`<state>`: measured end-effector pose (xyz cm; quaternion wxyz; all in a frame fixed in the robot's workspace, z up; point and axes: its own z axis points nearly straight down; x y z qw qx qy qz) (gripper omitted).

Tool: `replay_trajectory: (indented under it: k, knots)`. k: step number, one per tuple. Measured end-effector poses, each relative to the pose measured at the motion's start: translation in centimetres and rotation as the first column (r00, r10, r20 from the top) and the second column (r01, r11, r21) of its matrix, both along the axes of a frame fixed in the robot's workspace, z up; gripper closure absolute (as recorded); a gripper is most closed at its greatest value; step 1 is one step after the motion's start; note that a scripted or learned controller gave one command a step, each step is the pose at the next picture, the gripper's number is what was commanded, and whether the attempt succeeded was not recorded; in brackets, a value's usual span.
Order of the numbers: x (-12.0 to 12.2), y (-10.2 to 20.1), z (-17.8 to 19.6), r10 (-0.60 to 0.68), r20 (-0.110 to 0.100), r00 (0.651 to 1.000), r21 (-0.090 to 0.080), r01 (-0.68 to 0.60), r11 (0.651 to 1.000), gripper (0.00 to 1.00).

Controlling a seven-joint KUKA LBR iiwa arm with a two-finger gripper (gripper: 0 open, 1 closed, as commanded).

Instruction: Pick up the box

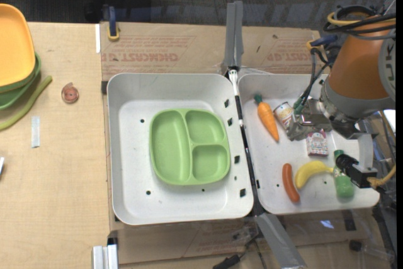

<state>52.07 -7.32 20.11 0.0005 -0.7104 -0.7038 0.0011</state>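
The box (318, 143), a small pink-and-white carton, lies flat in the right bin (271, 198) toward its right side, its long axis running from the bin's far edge to its near edge. The gripper (302, 125) hangs just beside the box's far end, next to a small can (284, 114); its state I cannot tell. A banana (312, 172) lies just nearer than the box, a carrot (267, 119) to the left.
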Motion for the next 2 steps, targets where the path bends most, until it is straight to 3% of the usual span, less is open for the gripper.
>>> replay_trajectory:
  k: [1, 2]
  knots:
    - [-0.5, -7.1, 0.3, 0.204, 0.001, 0.979, 0.000, -0.204, 0.979, 1.00]
    - [3.3, -9.4, -8.5, 0.383, 0.001, 0.924, 0.001, -0.383, 0.924, 1.00]
